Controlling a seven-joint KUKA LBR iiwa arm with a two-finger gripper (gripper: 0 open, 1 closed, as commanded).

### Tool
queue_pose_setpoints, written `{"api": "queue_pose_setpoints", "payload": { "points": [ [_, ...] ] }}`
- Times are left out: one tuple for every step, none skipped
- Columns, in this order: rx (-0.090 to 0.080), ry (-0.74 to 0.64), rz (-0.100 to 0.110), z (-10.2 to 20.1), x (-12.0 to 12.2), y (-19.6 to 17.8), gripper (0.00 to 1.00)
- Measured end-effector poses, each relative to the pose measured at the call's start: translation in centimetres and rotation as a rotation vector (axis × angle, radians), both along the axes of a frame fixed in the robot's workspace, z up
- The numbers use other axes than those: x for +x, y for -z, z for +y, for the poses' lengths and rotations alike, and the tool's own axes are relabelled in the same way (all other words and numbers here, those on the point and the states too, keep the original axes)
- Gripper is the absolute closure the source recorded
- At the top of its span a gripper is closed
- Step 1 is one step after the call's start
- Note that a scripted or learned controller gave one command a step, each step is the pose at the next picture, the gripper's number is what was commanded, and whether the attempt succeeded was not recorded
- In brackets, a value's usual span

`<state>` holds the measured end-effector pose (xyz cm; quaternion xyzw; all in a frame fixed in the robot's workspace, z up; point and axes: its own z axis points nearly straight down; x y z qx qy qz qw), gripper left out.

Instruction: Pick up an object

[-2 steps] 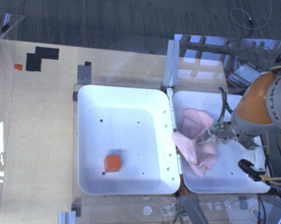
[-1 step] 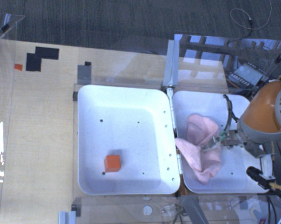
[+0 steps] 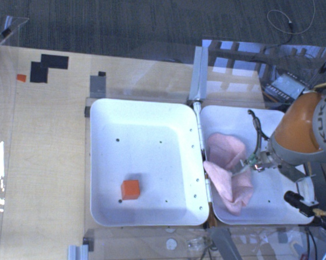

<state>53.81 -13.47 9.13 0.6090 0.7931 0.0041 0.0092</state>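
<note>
From where I stood, the arm had reached in over the right bin, its orange band plain to see above the wrist. The gripper was down low at the pink cloth, at the cloth's right edge about halfway along it. The cloth lay crumpled in the left part of that bin, one fold pushed up against the bin's left wall and seeming to ride on the rim between the two bins. I could not tell whether the gripper was closed on the fabric or merely touching it; the tip was small and partly lost against the folds.

In the left bin an orange block sat by itself toward the near-left corner, well apart from the arm and untouched.

My judgement was that the pick was at the contact stage and no further. The approach looked done, since the gripper was at the cloth rather than above it. Nothing had been raised: the cloth looked to be resting on the bin floor, spread and slack, not bunched upward as it would be if hanging from a grip. What was left, as I read it, was to secure a hold and lift the cloth free of the bin.
</note>
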Motion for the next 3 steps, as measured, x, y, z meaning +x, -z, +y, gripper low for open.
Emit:
{"api": "queue_pose_setpoints", "payload": {
  "points": [
    [0.008, 0.183, 0.005, 3.6, 5.9, 0.1, 0.0],
    [0.005, 0.076, 0.002, 3.7, -0.8, 0.0, 0.0],
    [0.004, 0.06, 0.003, 4.2, 5.4, 0.1, 0.0]
  ]
}}
